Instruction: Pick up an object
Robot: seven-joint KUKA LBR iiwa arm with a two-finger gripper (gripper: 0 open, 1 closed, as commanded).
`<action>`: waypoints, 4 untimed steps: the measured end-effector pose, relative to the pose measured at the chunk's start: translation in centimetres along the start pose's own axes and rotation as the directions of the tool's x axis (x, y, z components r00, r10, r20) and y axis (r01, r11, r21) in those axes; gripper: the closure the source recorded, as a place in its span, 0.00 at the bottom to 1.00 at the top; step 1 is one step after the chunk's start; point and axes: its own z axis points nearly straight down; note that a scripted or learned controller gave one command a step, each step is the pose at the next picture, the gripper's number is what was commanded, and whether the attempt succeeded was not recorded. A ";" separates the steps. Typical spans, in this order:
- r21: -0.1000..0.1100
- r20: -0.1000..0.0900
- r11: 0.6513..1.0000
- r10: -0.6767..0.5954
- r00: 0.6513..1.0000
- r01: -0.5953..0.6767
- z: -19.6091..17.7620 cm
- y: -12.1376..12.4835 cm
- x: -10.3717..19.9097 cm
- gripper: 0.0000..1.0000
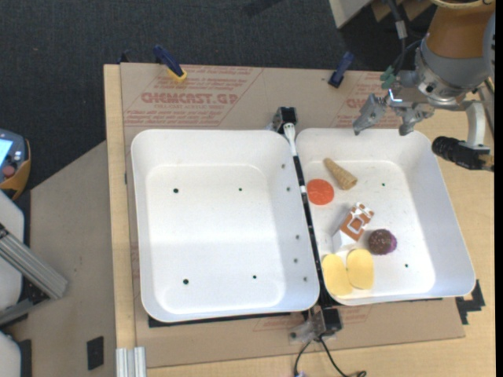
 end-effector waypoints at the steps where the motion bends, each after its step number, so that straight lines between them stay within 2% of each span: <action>1: 0.009 0.000 1.000 0.004 1.000 -0.004 9.0 -0.2 -4.0 0.00; 2: 0.011 -0.003 1.000 0.002 1.000 -0.002 14.8 -7.0 -1.7 0.00; 3: 0.004 -0.002 1.000 0.001 1.000 -0.001 17.2 -10.5 -0.6 0.00; 4: -0.005 0.002 1.000 0.002 1.000 -0.002 16.0 -10.1 -0.7 1.00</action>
